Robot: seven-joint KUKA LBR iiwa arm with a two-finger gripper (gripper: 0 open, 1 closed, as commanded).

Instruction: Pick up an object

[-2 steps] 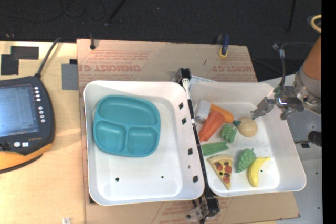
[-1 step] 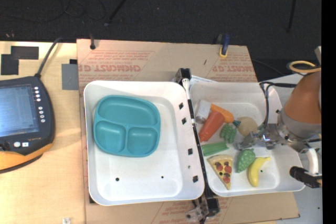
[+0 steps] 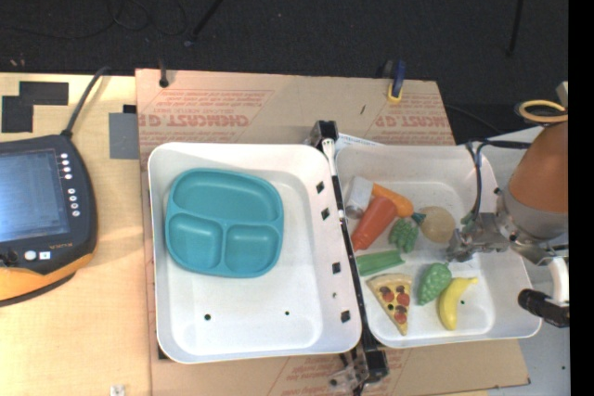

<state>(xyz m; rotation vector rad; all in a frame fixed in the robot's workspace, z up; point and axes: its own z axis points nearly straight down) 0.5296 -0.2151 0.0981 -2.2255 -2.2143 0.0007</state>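
My gripper (image 3: 469, 241) hung low in the right bin (image 3: 436, 164), beside the tan ball (image 3: 437, 223) and above the banana (image 3: 452, 300). Grip state could not be told. Advised centring over one toy before descending

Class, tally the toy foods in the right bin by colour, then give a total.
Orange or red: 2, carrot, red piece
Green: 3
Yellow: 1, banana
Beige: 1, ball
Mixed: 1, pizza slice
Total: 8
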